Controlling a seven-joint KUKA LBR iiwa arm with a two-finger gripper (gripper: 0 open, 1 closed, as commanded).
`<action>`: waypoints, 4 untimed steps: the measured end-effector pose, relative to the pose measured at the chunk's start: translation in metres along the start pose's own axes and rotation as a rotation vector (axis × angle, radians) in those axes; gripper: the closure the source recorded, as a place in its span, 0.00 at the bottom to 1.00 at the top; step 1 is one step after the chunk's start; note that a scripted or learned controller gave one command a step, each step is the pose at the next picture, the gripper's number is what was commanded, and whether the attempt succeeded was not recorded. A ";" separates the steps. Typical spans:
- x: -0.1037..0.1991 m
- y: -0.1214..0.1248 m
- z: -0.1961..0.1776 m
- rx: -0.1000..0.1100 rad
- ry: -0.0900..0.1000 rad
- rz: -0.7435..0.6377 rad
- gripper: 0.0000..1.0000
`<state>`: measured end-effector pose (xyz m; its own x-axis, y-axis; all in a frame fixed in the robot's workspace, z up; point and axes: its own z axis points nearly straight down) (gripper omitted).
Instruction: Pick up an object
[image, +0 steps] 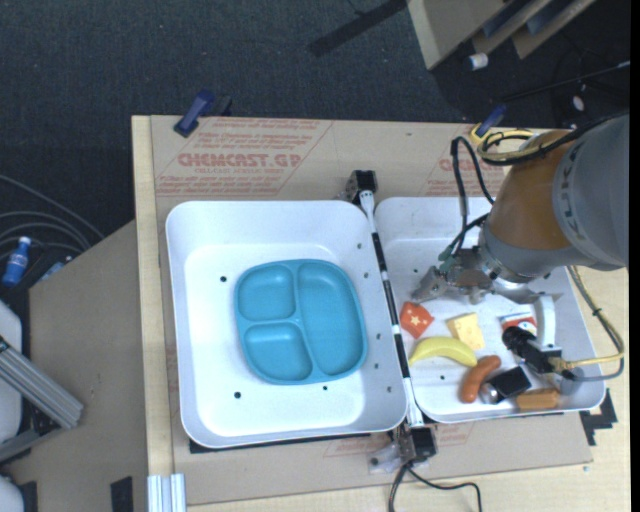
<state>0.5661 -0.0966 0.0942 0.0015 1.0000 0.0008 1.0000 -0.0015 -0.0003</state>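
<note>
Looking down on the bench, we saw 2 white bins side by side. The left bin (190, 300) carried a blue divided plate (298, 320) at its centre. The right bin (425, 215) held toy foods near its front edge: a red piece (416, 319), a cheese wedge (465, 329), a banana (444, 351) and a sausage (478, 377). The gripper (455, 280) hung over that bin's middle, above the foods; whether its fingers were closed we could not tell. The arm (560, 205) hid the bin's right rear corner.
</note>
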 end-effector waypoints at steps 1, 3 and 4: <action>0.000 0.000 -0.010 -0.001 0.000 0.001 1.00; -0.010 0.086 0.010 -0.001 -0.001 -0.003 0.00; -0.015 0.007 0.010 0.002 0.000 -0.001 0.00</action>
<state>0.5734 -0.1116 0.0842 0.0005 1.0000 0.0007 1.0000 -0.0005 -0.0028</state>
